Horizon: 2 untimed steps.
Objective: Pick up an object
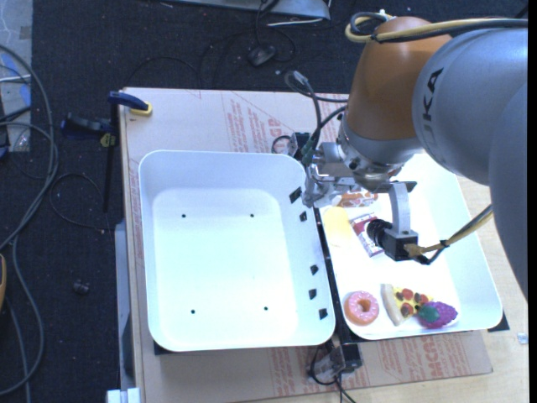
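Note:
My gripper (pixel 357 206) hangs under the orange wrist over the far left part of the right bin (pixel 478 280). Directly beneath it lie a pale yellow flat piece (pixel 336 225), a red and white packet (pixel 365 230) and a small orange-red item (pixel 358 198) that the wrist partly hides. Nothing is visibly held. At the right bin's near edge sit a pink donut (pixel 362 307), a toy pizza slice (pixel 401 302) and a purple bunch of grapes (pixel 437 313).
The left bin (pixel 151 225) stands beside the right one, their walls touching in the middle. A black block (pixel 398 243) with a cable hangs off the tool over the right bin. A blue clamp (pixel 127 102) grips the bench's far left corner.

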### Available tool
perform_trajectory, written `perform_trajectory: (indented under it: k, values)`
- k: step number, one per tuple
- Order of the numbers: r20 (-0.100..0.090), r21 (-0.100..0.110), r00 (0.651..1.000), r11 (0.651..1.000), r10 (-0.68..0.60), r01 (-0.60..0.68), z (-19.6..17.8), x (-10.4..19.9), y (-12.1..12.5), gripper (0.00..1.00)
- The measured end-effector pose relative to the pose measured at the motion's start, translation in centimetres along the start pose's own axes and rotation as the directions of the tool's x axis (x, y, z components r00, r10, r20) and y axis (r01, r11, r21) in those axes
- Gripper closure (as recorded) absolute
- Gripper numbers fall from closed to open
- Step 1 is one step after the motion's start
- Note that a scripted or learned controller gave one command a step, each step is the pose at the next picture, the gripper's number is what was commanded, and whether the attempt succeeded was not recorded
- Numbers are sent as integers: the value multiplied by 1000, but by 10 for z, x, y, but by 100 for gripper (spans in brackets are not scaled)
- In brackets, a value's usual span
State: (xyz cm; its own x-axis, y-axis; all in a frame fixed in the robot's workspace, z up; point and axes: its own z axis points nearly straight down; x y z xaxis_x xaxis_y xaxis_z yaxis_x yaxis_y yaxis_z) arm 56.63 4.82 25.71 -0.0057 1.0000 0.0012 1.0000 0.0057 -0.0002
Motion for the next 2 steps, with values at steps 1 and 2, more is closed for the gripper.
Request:
perform_trajectory:
  k: [1, 2]
  values:
    - [1, 1, 1000, 1000, 2, -2, 15, 44, 8, 100]
    - [1, 0, 1000, 1000, 5, -5, 14, 42, 8, 0]
